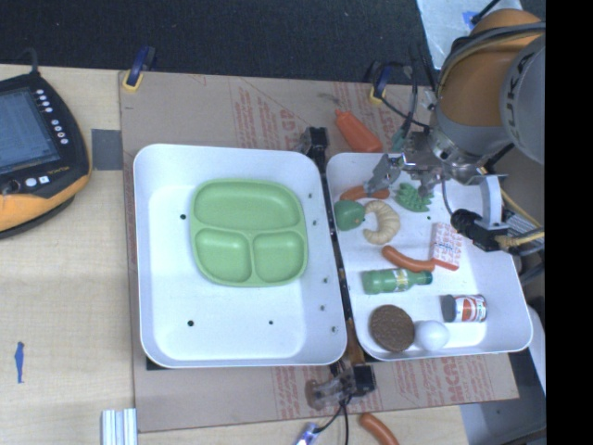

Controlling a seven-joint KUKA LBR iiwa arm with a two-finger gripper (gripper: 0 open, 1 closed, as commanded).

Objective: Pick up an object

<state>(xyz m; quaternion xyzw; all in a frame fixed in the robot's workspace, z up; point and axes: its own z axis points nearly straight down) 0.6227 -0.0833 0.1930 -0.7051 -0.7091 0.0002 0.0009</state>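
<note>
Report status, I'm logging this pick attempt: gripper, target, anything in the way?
Gripper low over right bin's far end, nothing seen held. Croissant and green broccoli piece closest. Items crowd close together.

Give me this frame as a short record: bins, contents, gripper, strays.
left bin: green divided plate
right bin: croissant, green bottle, sausage, can, cookie, white ball, red-print packet, green leafy toy
gripper: over right bin's far end, above the leafy toy; grasp not visible
off-bin: carrot beyond right bin; pendant at left
</note>
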